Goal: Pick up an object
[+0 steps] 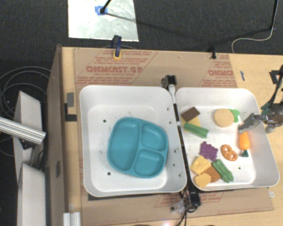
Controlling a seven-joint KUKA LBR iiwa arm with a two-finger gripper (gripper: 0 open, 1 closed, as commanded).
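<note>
My arm reaches in from the right edge of the view, and my pincer (247, 122) sits low over the upper right part of the right bin (264, 166). From this angle I cannot tell whether it is released or clenched, and nothing is visibly grasped.

The carrot (244, 141), orange with a green tip, lies just below my pincer on the bin floor, very near but seemingly not touching. The burger (223, 117), a round tan toy with a green edge, lies just to the left of my pincer.

Further left in the same bin are a brown chocolate piece (190, 113) above a yellow piece, then a long green pea pod (195, 130). Lower down are purple grapes (208, 150), an orange pretzel (228, 152), yellow cheese wedges (201, 165) and another green vegetable (223, 170), all well apart from my pincer.

The left bin (92, 121) holds 1 thing: a teal divided plate (137, 146) with 3 compartments, lying flat near its middle.
</note>
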